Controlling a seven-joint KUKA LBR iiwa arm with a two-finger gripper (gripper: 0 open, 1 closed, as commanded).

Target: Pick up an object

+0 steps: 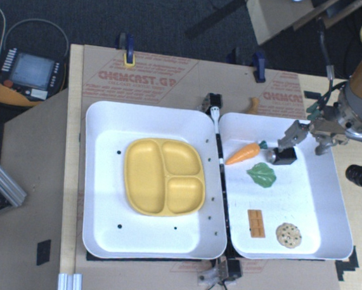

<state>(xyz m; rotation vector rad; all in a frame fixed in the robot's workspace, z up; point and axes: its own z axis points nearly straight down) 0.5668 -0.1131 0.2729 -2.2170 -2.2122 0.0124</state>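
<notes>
Bench: brown board printed with red lettering, two blue clamps at its far edge, dark floor beyond. A handheld control pendant [30,72] lies off the board, far to the left of the pincer.

Right bin [330,187]: shallow, white; the pincer hangs over its far half.

Pincer [285,152]: dark fingertips low over the bin floor. How far it is open cannot be told from this angle; nothing is seen held between the fingers.

Carrot [244,153]: orange, green-tipped, lying just to the left of the pincer, its green end nearest the fingertips. Whether they touch cannot be told.

Green leaf [262,175]: just beside the pincer, on the near side, flat on the bin floor.

Wafer [256,223]: orange-brown, rectangular, well apart from the pincer toward the near rim.

Cookie [288,235]: round, speckled, beside the wafer, well apart from the pincer.

Left bin [96,165]: white, to the left of the pincer across the shared rim.

Yellow divided plate [164,176]: three compartments, in the middle of the left bin.
</notes>
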